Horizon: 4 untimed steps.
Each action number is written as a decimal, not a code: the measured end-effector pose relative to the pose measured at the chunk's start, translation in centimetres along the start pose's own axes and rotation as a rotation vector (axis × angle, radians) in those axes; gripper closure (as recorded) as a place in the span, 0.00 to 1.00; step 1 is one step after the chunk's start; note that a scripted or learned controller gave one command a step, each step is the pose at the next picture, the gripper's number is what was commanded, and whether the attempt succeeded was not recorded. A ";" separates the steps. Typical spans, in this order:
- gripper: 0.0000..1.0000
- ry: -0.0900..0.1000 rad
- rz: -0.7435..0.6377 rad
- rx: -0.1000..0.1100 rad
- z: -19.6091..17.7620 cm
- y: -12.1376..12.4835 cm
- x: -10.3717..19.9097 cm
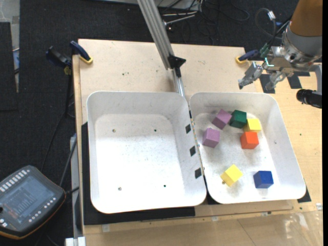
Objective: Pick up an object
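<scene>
The arm comes in over the bench's far right corner, its orange band high at the edge and the gripper (258,79) hanging above the bare benchtop (215,65), just beyond the far rim of the right bin (287,152). Its fingers are apart with nothing between them; how wide the gap is I can't quite make out from here.

All the blocks sit in the right bin. Toward its far edge there is a tight cluster: a purple block (222,119) with a green block (238,118) just beside it, and a yellow block (253,124) touching the green one on the side nearer the bin's right wall. An orange-red block (249,139) lies just in front of that yellow one. A second purple block (211,137) rests closer to the bin's left wall, a little nearer me than the first. Toward the near edge a second yellow block (231,175) sits tilted on the bin floor, and a blue block (263,179) stands near it toward the near right corner.

The left bin (102,137) has a speckled white floor. A slanted metal pole (156,27) runs down to where the two bins meet. A blue-and-yellow clamp (81,52) grips the bench's far left corner, and a teach pendant (25,201) lies on the floor off the near left side
</scene>
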<state>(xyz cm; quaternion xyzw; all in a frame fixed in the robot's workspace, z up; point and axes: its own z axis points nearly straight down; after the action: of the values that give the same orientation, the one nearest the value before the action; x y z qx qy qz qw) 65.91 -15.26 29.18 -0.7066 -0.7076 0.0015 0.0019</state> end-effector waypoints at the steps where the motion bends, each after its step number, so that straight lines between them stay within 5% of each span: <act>1: 0.00 -0.002 -0.002 -0.004 -0.3 0.1 0.0; 4: 0.00 0.000 0.000 0.001 13.5 -0.7 1.4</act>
<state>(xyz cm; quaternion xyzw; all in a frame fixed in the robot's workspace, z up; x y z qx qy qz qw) 65.14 -13.89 15.68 -0.7065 -0.7077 0.0017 0.0023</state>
